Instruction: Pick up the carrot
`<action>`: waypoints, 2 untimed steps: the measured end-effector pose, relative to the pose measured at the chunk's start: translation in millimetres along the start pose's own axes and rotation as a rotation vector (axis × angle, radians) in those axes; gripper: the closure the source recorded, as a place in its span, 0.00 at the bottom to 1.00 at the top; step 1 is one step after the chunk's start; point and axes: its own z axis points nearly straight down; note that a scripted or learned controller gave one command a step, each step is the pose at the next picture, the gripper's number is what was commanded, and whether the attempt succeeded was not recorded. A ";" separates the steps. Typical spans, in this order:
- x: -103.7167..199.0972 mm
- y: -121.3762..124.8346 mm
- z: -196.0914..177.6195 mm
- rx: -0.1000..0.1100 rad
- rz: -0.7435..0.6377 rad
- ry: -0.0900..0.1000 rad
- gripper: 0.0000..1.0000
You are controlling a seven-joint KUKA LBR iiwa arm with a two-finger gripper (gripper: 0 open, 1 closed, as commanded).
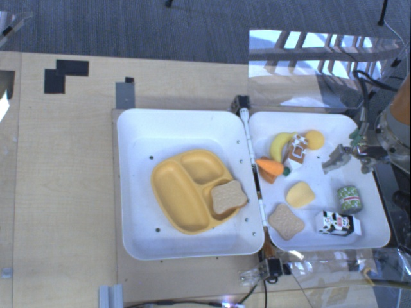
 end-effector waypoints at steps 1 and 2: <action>37.2 42.3 87.6 0.005 -0.241 0.003 0.00; 49.1 31.3 155.8 0.007 -0.151 0.003 0.00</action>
